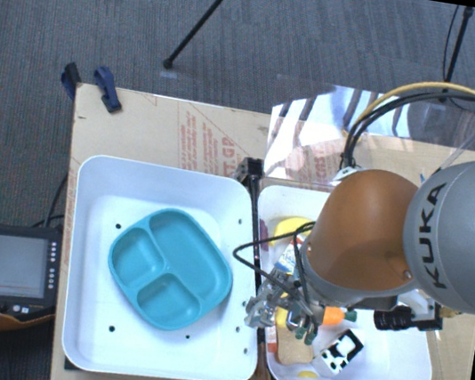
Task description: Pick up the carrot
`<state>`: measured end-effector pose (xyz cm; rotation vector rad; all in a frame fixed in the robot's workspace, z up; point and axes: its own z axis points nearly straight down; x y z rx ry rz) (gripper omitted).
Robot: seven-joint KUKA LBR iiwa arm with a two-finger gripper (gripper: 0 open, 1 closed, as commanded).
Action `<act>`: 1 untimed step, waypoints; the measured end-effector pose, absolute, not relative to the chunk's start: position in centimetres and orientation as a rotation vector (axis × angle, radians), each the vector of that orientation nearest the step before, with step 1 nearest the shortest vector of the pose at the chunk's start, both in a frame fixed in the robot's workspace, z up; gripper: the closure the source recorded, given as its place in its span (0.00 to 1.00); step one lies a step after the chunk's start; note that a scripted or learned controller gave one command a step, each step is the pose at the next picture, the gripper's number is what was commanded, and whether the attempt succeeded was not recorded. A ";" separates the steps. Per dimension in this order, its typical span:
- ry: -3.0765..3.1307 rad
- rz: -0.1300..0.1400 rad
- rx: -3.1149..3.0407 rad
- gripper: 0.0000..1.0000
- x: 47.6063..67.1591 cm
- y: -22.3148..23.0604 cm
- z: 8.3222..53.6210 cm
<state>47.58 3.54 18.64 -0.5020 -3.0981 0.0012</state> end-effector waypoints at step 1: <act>-3.100 -0.002 -0.580 1.00 47.9 -4.4 34.9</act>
